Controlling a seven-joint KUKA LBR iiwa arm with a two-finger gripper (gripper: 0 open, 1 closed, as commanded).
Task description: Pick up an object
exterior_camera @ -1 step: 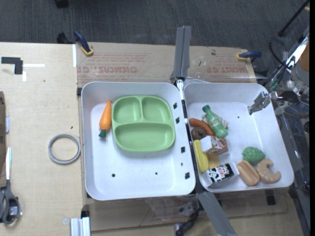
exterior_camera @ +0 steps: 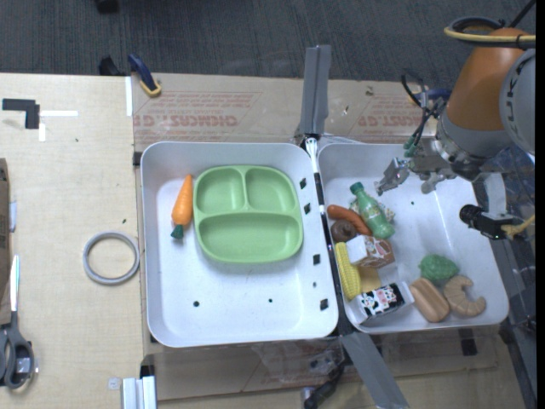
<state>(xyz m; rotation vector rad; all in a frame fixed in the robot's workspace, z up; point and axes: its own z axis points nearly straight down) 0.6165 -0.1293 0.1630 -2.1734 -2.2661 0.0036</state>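
Observation:
My gripper (exterior_camera: 410, 180) hangs over the far part of the right bin (exterior_camera: 477, 254), open, with nothing between its fingers. A green bottle (exterior_camera: 372, 211) lies just in front of it and to the left. Beside the bottle are a red-orange sausage (exterior_camera: 347, 217) and a brown donut (exterior_camera: 344, 232). Nearer the front lie a yellow corn cob (exterior_camera: 346, 269), a small brown carton (exterior_camera: 375, 251) and a black-and-white carton (exterior_camera: 381, 302). A green broccoli piece (exterior_camera: 438, 267), a tan bun (exterior_camera: 428, 300) and a tan curved pastry (exterior_camera: 465, 296) sit at the front right.
The left bin (exterior_camera: 230, 313) holds a green divided plate (exterior_camera: 249, 213) with a carrot (exterior_camera: 181, 203) at its left. On the bench to the left lie a grey tape ring (exterior_camera: 111, 256) and scissors (exterior_camera: 14, 348). A blue clamp (exterior_camera: 145, 73) sits at the back.

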